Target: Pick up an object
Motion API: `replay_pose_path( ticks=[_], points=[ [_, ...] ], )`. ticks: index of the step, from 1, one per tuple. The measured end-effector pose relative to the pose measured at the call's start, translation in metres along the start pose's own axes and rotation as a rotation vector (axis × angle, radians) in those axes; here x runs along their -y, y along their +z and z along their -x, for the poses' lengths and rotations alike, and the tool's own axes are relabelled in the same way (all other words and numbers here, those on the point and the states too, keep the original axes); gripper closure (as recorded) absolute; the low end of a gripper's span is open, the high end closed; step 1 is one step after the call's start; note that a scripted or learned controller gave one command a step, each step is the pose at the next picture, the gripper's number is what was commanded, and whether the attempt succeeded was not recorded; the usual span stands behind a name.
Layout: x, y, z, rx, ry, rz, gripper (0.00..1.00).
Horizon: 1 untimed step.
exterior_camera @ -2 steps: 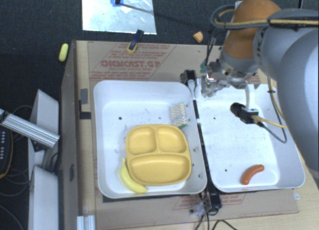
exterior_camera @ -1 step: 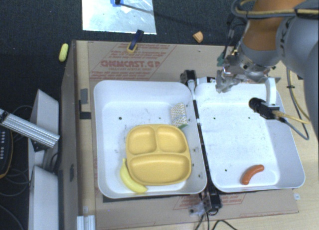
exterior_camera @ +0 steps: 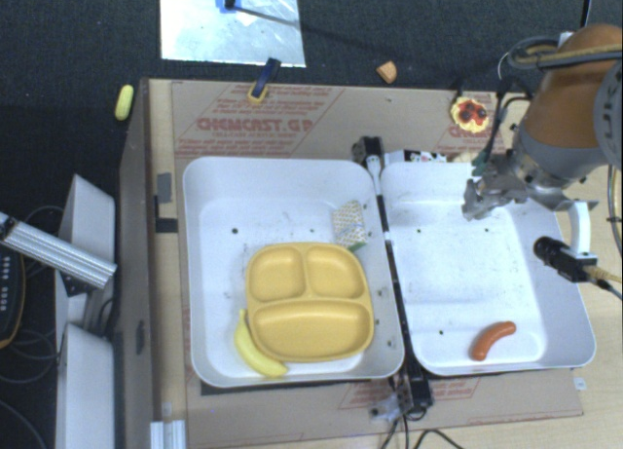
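Note:
My gripper (exterior_camera: pixel 474 205) hangs over the back edge of the right bin (exterior_camera: pixel 458 272), its fingers pointing down, with nothing seen between them. An orange sausage (exterior_camera: pixel 494 339) lies near the front of the right bin, well in front of the gripper. In the left bin (exterior_camera: pixel 219 204) sits a yellow divided plate (exterior_camera: pixel 310 302), with a yellow banana (exterior_camera: pixel 253 352) against its front left edge. A small pale green crumpled object (exterior_camera: pixel 349 222) rests behind the plate, near the divider between the bins.
On the cardboard behind the right bin lies a round orange and red item (exterior_camera: pixel 471 113). A yellow object (exterior_camera: pixel 124 101) and a small tan piece (exterior_camera: pixel 387 71) lie on the dark floor beyond the bench. A shiny sheet (exterior_camera: pixel 232 9) is at the back.

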<state>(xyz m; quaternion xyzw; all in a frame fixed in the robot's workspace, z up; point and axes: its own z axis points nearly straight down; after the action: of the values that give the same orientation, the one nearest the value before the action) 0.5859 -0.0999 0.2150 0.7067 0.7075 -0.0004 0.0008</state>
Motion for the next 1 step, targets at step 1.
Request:
replay_pose_path(
  ticks=[1],
  points=[
    [0.0083,0.031,-0.0487,-0.002,-0.002,0.0,1.0]
  ],
)
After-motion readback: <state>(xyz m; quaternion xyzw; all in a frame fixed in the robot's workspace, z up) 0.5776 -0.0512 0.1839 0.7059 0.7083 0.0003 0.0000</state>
